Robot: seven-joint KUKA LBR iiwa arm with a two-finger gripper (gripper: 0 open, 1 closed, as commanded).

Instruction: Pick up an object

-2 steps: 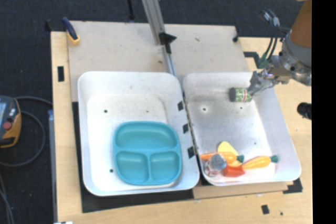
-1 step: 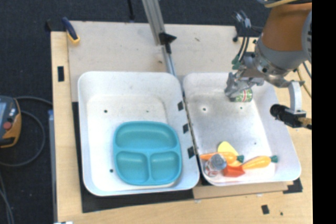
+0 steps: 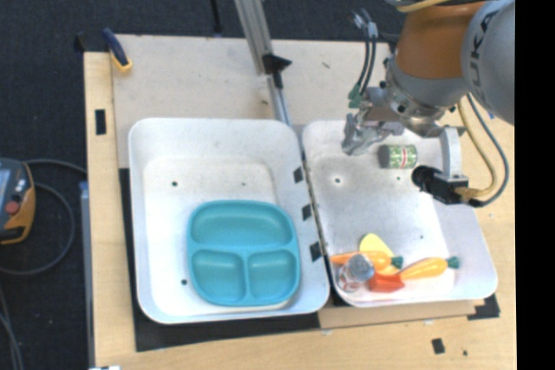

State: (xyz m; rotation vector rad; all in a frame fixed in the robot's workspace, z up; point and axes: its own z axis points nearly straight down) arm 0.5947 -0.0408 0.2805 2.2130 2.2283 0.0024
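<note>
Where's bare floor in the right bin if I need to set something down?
The middle of the right white bin is bare, between the small green can under the tool and the toy pile at the near edge: yellow piece, orange carrot. That near corner is crowded.

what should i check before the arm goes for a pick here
1. Gripper over the right bin, near its far left corner: ok.
2. Gripper holding something: cannot tell, nothing is seen between its parts from this slant.
3. Nearest target: the small green and white can lies on its side just right of the gripper, apart from it: ok.
4. Other targets: the yellow piece, orange carrot-like toy and red piece crowd the near edge of the right bin, touching one another: not ok for a clean single pick.
5. The blue divided tray sits flat in the left bin: ok.
</note>
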